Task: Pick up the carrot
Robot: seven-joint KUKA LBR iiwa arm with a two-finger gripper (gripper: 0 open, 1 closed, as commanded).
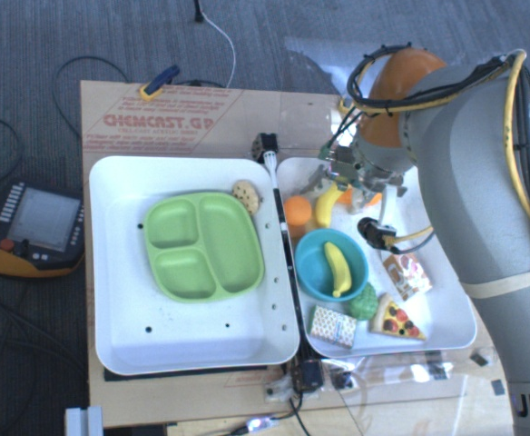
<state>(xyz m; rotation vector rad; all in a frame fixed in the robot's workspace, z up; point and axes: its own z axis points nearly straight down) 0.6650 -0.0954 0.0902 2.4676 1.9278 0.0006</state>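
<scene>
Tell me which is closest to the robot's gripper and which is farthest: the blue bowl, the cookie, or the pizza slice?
Measured from the gripper in the right bin:
1. Blue bowl, just below it in the same bin.
2. Cookie, off to the side in the left bin.
3. Pizza slice, at the right bin's near corner.

I work in what looks like a robotics lab, not a home. My bench is a bare brown cardboard-like board printed with red lettering, set on grey carpet with loose black cables trailing at the left. A yellow-and-grey handheld control pendant with a screen lies on the floor there. The food in my right-hand white bin is plastic toy pieces.
</scene>
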